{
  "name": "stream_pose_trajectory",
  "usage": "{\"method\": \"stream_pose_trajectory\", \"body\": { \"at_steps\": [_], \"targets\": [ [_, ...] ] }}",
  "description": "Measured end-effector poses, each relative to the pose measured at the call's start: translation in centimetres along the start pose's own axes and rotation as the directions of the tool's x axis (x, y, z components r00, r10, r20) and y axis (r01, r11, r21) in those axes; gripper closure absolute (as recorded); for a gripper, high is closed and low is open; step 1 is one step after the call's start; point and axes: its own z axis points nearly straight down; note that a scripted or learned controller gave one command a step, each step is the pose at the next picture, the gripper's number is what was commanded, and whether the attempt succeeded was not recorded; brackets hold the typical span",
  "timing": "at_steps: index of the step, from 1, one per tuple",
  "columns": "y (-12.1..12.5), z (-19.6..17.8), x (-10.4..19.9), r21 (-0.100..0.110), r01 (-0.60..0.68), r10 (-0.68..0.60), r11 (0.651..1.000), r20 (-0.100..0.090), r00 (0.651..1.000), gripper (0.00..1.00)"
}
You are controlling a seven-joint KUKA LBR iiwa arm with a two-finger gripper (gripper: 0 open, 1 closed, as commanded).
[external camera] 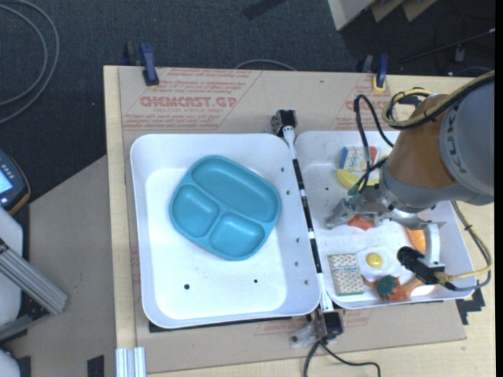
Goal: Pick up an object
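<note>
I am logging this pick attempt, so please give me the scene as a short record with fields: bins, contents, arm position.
left bin: shallow white bin holding a blue plastic divided plate
right bin: shallow white bin with small items
items in right bin: toy fried egg, patterned square card, yellow-and-blue packet
arm: grey arm with orange band, reaching over the right bin
gripper: low among the items; hold not clear

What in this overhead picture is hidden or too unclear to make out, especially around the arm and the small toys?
- The pincer in the camera view: its tips are a small blur, so its state is unclear.
- The orange piece beneath it: too small to identify.
- The right bin: the arm covers its far right side.
- The yellow item: partly behind the arm and cables.
- The green and orange toy: too small to name.
</note>
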Motion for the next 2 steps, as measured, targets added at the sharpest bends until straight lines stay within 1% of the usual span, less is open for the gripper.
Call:
{"method": "stream_pose_trajectory", "body": {
  "at_steps": [1,2],
  "targets": [
    [0.2,-1.1,0.0,-0.006,-0.001,0.001,1.000,0.002,1.000,1.00],
    [3.4,-10.7,5.9,-0.017,0.008,-0.008,1.000,0.002,1.000,1.00]
  ]
}}
